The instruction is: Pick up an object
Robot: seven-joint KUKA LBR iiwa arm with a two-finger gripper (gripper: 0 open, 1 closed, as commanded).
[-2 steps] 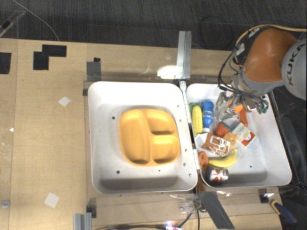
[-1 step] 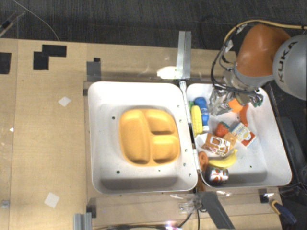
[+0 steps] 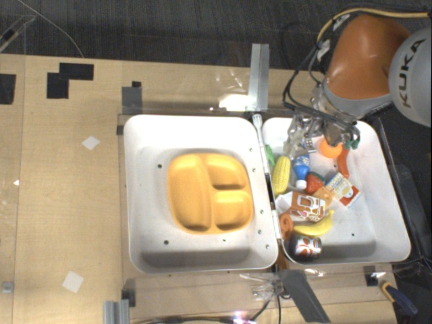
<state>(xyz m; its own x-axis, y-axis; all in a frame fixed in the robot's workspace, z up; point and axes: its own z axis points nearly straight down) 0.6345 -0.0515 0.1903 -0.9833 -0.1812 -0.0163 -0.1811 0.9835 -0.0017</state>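
- The gripper point(image 3: 305, 135) hangs over the right bin point(image 3: 378, 235); its grip state cannot be told.
- Best target: corn cob point(image 3: 281, 174), lying apart from clutter.

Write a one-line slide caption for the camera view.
KUKA arm's gripper hangs over the right bin above toy corn; yellow divided tray sits in left bin.

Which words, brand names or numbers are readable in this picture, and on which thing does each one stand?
"KUKA": dark letters on the grey robot arm casing, running sideways at the right edge.
The small red and white carton: print is there, too blurred to read.
The red and white sachet: print too small to read.
The dark can: label too blurred to read.
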